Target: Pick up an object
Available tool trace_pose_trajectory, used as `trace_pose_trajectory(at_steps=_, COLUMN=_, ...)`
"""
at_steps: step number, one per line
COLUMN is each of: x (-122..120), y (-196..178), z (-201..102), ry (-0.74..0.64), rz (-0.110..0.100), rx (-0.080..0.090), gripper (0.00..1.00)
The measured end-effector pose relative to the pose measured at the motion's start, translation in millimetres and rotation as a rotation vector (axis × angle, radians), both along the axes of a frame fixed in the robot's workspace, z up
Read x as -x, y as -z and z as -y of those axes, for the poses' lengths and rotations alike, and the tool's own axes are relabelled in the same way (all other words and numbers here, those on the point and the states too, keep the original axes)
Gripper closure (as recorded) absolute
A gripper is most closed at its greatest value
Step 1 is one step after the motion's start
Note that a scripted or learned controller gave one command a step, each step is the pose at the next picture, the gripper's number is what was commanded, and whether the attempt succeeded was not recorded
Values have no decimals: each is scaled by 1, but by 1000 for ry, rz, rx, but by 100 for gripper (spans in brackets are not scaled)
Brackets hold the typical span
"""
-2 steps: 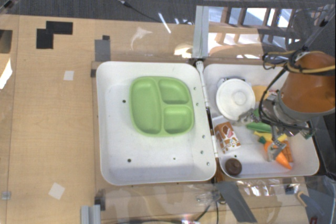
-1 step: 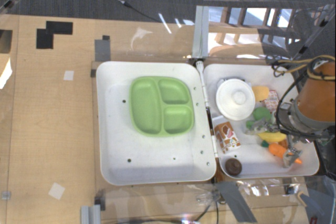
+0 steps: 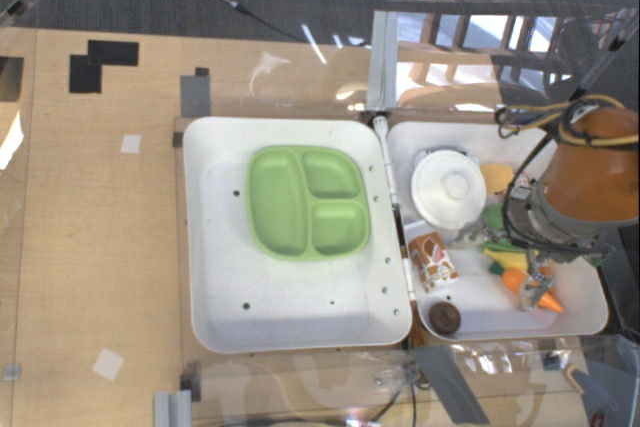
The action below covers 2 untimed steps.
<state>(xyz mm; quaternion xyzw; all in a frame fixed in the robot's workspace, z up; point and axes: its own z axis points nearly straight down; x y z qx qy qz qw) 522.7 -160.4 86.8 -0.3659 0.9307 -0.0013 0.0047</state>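
Matt green plastic tray (image 3: 306, 203), glossy white bins (image 3: 215, 315), wooden bench (image 3: 90, 245)

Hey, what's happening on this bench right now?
A grey robot arm with an orange band has reached into the right bin, low over a clutter of small toys. Its gripper sits right by an orange carrot-like toy, with no clear hold on anything. That bin also has a white lidded container, a small carton and a brown piece. The left bin has a green divided plate.

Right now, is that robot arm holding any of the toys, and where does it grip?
Cannot be told: the gripper sits low over the orange and yellow toys, with its wrist covering any hold.
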Motion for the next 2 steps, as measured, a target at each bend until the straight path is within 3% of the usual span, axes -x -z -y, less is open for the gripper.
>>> trace_pose_trajectory(at_steps=1, x=14, y=-1, z=-32, ry=-4, rz=4, rx=6, gripper=0)
trace_pose_trajectory(at_steps=2, x=-17, y=-10, z=2, ry=-94, rz=-1, rx=3, gripper=0)
